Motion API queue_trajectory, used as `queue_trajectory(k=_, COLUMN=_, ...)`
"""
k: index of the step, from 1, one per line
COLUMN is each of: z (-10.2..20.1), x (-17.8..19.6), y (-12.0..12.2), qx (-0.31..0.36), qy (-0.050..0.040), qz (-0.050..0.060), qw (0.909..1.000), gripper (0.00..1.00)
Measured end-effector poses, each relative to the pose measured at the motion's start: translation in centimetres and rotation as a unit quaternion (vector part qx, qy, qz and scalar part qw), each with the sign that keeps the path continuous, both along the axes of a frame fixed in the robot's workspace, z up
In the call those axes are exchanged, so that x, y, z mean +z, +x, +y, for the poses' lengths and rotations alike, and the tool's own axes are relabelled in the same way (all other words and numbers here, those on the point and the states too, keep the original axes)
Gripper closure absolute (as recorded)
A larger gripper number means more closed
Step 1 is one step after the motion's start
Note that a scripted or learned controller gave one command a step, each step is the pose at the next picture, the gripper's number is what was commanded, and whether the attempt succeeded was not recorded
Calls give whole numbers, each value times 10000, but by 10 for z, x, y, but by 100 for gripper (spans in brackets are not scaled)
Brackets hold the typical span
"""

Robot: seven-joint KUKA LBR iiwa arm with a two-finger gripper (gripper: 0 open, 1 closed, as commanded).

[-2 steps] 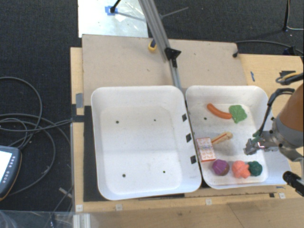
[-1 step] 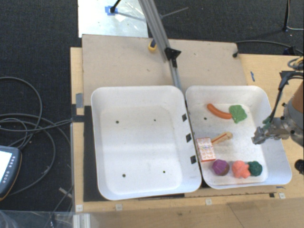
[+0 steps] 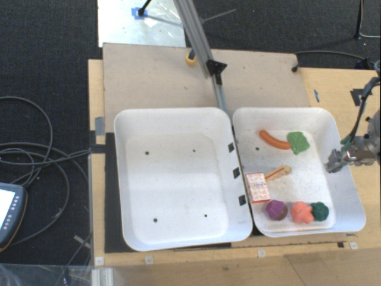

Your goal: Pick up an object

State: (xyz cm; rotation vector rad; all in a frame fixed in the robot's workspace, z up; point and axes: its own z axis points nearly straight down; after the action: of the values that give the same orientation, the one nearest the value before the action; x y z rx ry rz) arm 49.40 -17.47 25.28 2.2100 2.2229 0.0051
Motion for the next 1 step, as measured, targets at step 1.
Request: queue_trajectory(k=1, z=52, x=-1, y=27, qx=27, qy=17, qz=13, qw=10000, gripper=100)
